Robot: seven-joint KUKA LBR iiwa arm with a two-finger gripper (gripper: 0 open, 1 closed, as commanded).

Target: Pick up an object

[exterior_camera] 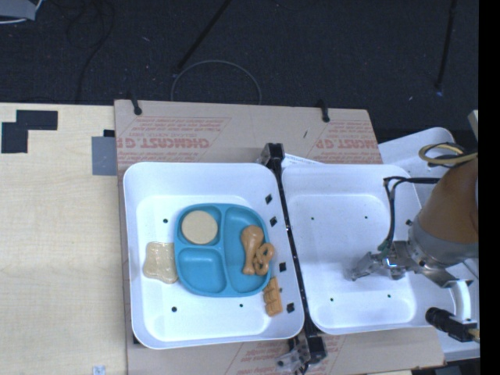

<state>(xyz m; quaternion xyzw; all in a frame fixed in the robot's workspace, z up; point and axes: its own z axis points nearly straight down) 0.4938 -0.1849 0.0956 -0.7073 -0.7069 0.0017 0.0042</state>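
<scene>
In the left bin (148,186), a pale flat piece (161,262) is seen left of a blue tray (205,276) w/ a tan disc (199,226) & a pretzel (257,250); a small brown piece (272,296) lies by the tray's near-right corner. In the right bin (344,209) the gripper (367,268) is lowered near the floor, fingers apart, nothing betw. them.

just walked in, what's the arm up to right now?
The KUKA arm's pincer is down in the right bin, over bare floor, with nothing between its fingers. Everything it could pick sits in the left bin: a blue divided tray holding a round tan disc and a pretzel-like piece, a pale slab beside the tray, and a small orange-brown piece at its lower right corner. No pick yet.
</scene>
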